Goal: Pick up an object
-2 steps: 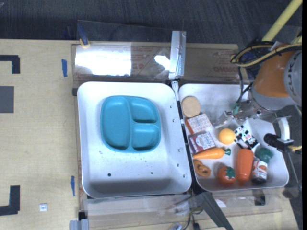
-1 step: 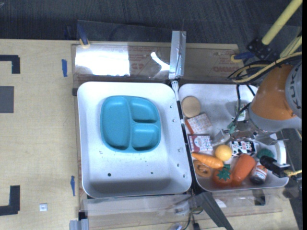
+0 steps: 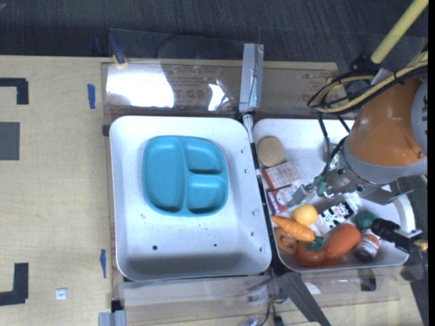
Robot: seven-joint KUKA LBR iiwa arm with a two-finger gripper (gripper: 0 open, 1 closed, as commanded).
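The right bin holds a pile of small things: a tan bread-like round, a red-and-white packet, a yellow lemon, an orange carrot, a larger orange vegetable, a red piece, a black-and-white item and a small dark bottle. My gripper hangs low over the middle of this bin, just above and right of the lemon, beside the black-and-white item. The orange band of the arm sits over it.
The left bin carries a blue sectioned plate. A clear plastic wall runs behind both bins, and the metal divider post stands between them. Yellow and black cables loop at the upper right.
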